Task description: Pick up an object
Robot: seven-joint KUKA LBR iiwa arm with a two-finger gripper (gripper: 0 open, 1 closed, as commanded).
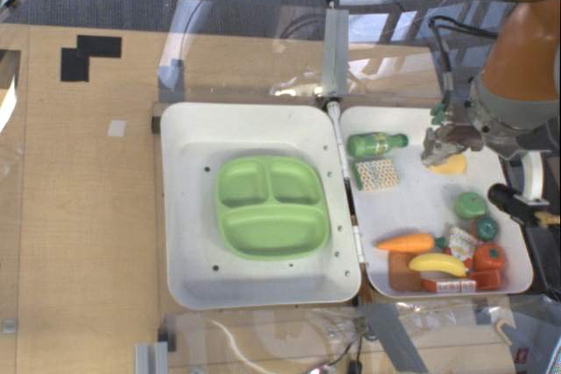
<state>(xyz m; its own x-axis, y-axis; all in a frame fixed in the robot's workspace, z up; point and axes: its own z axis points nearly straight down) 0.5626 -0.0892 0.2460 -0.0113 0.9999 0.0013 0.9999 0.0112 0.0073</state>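
The gripper point(441, 149) hangs over the upper right part of the right bin point(412, 215), its metal fingertips down at the edge of a small yellow piece point(453, 165) that lies on the bin floor. From this slanted angle I cannot tell whether the tool is spread or closed, nor whether it touches the yellow piece or only hovers just above it; nothing is plainly clamped in it. The grey arm with its orange band point(524, 57) comes in from the right and covers the bin's far right corner. To the left of the gripper, near the divider, a green bottle point(375, 144) lies on its side, and just below it sits a small patterned packet point(377, 174). Lower in the bin a carrot point(406, 243) and a banana point(438, 264) lie close together, the banana resting partly over a brown block point(401, 273). Beside them, toward the right wall, is a crowded cluster: a green round piece point(471, 205), a tomato point(490, 257) and some small wrapped items that overlap too much to make out. The left bin point(188, 188) holds a green divided tray point(273, 206), lying flat near its middle.
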